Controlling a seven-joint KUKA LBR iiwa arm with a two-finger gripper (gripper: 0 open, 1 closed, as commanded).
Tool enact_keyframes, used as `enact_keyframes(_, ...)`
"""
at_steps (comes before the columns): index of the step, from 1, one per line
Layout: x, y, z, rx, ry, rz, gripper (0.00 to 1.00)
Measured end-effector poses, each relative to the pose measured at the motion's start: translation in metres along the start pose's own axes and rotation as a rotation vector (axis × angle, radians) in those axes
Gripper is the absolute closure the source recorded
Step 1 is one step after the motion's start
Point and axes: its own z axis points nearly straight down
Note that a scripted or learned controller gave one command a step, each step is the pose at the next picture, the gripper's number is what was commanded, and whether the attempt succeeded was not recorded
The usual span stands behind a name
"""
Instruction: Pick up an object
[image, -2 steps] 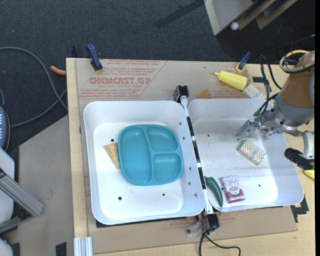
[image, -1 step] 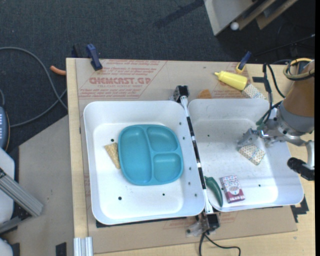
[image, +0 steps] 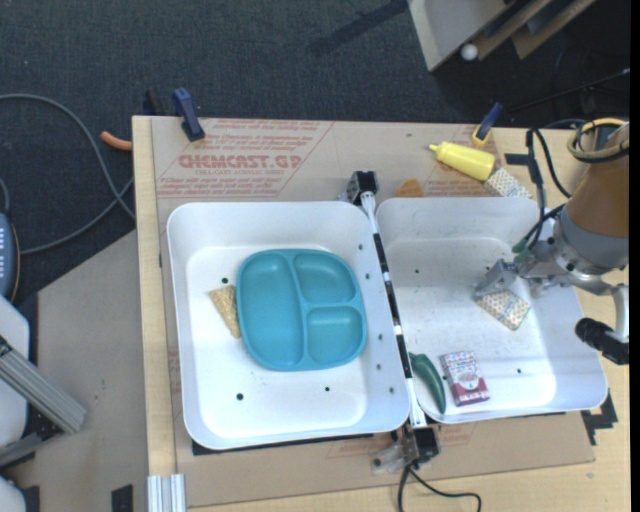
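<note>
2 shallow white bins are seen side by side on a cardboard-covered bench (image: 250, 160). In the left bin (image: 200, 400), at the centre of the frame, a blue divided plate (image: 300, 308) is laid, with a tan sponge-like piece (image: 226, 306) tucked under its left edge. In the right bin (image: 570, 390) 3 things are found: a small speckled block (image: 506, 306) at the middle right, a small packet with red and white print (image: 465, 379) near the lower edge, and a green item (image: 427, 374) against the lower left wall.

The gripper (image: 500, 282) is held low at the right of the frame, just above or touching the speckled block. How far its jaws are spread cannot be told, and it cannot be told whether anything is clasped. The block is judged to be resting on the bin floor, so the task is taken to be at the grasping step: the approach is made, while the closing and the lift are left.

On the cardboard at the upper left, red print is read as "CHEMCAST GP". The print on the packet is too small to be read. A yellow bottle (image: 463, 158) is laid on the bench at the upper right.
</note>
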Motion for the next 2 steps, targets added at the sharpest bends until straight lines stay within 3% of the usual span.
enact_keyframes(1, -0.004, 0.003, 0.02, 0.001, 0.0, 0.0, 0.0)
enact_keyframes(2, -0.008, -0.001, 0.032, -0.012, -0.004, -0.002, 0.0)
